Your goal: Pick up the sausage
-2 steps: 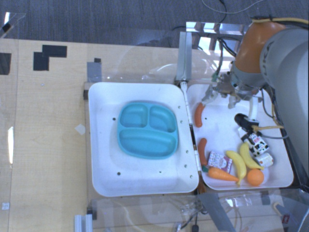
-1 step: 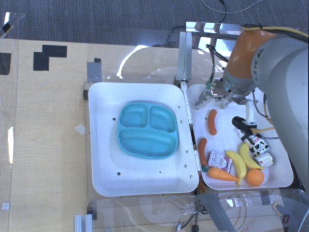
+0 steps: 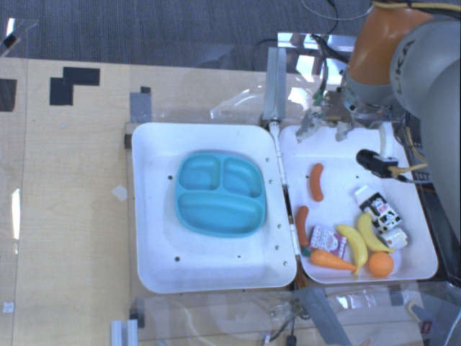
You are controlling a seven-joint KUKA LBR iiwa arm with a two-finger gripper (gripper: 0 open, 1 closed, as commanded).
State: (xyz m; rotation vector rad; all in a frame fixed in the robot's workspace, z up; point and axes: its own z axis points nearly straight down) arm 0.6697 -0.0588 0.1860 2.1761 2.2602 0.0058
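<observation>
over right bin (image 3: 346,166): hand (image 3: 322,128), apart from sausage (image 3: 316,182)

Open floor around upper sausage (image 3: 316,182), lower sausage (image 3: 302,224) hemmed by bin wall (image 3: 287,189), pink packet (image 3: 328,239), carrot (image 3: 333,260)

Below me, two white bins side by side on bench (image 3: 65,215). Left bin (image 3: 155,265): blue divided plate (image 3: 220,193), flat, centred. Right bin (image 3: 426,264), near corner cluster: carrot (image 3: 331,259) touching pink carton (image 3: 329,239); two bananas (image 3: 354,242) beside; orange (image 3: 381,264) touching them; cow-patterned carton (image 3: 382,215) just above. Black tape marks (image 3: 72,83) on bench, far left.
</observation>
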